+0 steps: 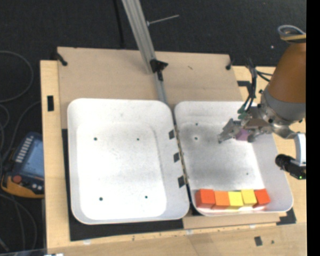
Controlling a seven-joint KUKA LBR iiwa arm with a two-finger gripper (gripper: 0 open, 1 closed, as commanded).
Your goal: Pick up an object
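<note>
Overhead slanted view of the counter [122, 73] w/ two shallow white bins side by side. Left bin [80, 143]: only dark specks on its floor. Right bin [202, 116]: a row of blocks [232, 198] along the near wall, touching one another, orange at both ends, paler orange and yellow btwn; block edges blur together, so exact count is hard to fix (approx. five). Lower faces of the row are cut off by the bin's near rim.

Arm [289, 84] enters from the right, grey w/ orange band; its upper part is cropped at the frame edge. Pincer [240, 132] sits over the far-right part of the right bin, well apart from the block row. A small purple object [244, 135] shows at the pincer tip, partly hidden by the grey finger parts; whether it is clamped btwn the fingers or merely lies under them on the bin floor cannot be told, nor how wide the pincer is spread. The object's shape is too small and blurred to make out.

Other items: slanted metal pole [141, 31] rising from the far side of the counter; handheld pendant [28, 164] w/ screen on the dark floor at left, amid cables [5, 89]; its left side is in shadow.
</note>
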